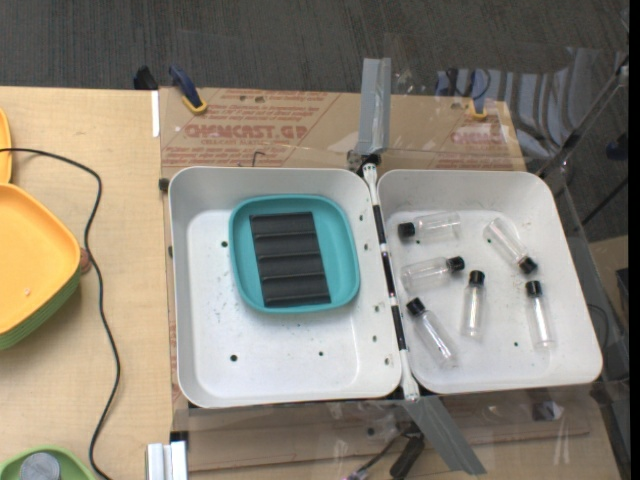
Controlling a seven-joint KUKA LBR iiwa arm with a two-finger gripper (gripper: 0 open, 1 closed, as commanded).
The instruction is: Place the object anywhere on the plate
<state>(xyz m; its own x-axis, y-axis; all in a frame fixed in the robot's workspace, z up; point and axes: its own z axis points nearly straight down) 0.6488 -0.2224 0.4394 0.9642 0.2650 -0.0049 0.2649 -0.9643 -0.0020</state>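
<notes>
Six clear vials [473, 303] lie in our right bin [560, 208]. We see the teal plate [345, 258] in the left bin [200, 298].

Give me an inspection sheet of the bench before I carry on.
Surface: two white bins side by side, left bin and right bin, on cardboard over a wooden bench.
Job's things: teal plate in the left bin, with a dark ribbed insert; six clear vials with black caps loose in the right bin.
Clutter: yellow dishes at the left edge; clamps at the back.
Grippers: nothing seen.
Cables: black cable running across the bench, left of the bins.
Surroundings: dark carpet behind the bench.
</notes>
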